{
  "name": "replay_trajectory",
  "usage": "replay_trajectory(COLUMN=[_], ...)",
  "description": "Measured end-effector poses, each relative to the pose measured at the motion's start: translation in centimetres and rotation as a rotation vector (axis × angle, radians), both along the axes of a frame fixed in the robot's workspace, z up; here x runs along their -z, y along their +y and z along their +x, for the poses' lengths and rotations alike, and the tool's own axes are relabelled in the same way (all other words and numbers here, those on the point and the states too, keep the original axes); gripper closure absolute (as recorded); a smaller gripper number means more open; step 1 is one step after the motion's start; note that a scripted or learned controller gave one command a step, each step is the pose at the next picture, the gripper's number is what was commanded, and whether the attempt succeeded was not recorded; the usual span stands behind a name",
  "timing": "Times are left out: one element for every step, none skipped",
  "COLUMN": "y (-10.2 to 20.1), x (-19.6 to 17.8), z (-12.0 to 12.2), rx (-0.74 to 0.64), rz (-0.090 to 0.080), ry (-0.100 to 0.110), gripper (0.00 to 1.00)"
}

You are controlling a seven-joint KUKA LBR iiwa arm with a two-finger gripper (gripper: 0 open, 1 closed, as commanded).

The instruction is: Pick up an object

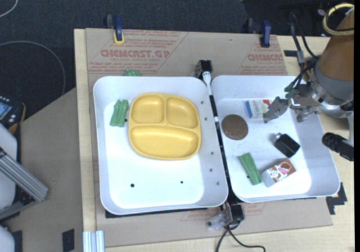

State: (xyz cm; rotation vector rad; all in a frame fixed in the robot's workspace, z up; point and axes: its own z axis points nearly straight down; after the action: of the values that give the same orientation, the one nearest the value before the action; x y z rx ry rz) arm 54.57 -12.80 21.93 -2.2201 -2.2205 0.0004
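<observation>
- Plainly, the gripper [277, 109] hangs over the upper part of the right bin [323, 149], and from this slanted view I cannot tell how its jaws stand; nothing is seen caught in it, so no object counts as picked.
- Closest candidate: the small white box with blue and red print [257, 108] lies just beside the gripper, toward the divider. A descent slightly off to that side could land a finger on top of the box and shove it instead of straddling it.
- Near that box sits the brown round disc [234, 127], flat on the bin floor. It looks low and thin, so a grasp there would likely scrape over it or skid it toward the wall.
- Below the gripper lies the black block [287, 145], turned at an angle; a grasp not aligned with its sides could twist it out.
- Further toward the bin's near edge, the green stick [249, 167] and the brown-and-white packet [279, 171] lie close together, nearly touching at their lower ends. Reaching for one risks nudging the other or clamping both.
- The bin's upper rim is near the gripper, so a drift that way could strike the wall.
- Well apart, the left bin [112, 178] holds a yellow divided plate [164, 127] and a green piece [118, 113]; these seem out of play for this approach.
</observation>
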Motion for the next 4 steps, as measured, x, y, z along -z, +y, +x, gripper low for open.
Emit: replay_trajectory(y=[0.0,10.7,17.5,24.3], x=[-1.1,1.5,-8.6,-13.2], z=[0.1,-1.3,7.4,5.3], rx=[-0.001,-0.010,-0.007,-0.008], rz=[-0.001,0.004,0.000,0.002], ry=[-0.003,0.004,-0.016,-0.009], gripper=[1.00,1.00,1.00,1.00])
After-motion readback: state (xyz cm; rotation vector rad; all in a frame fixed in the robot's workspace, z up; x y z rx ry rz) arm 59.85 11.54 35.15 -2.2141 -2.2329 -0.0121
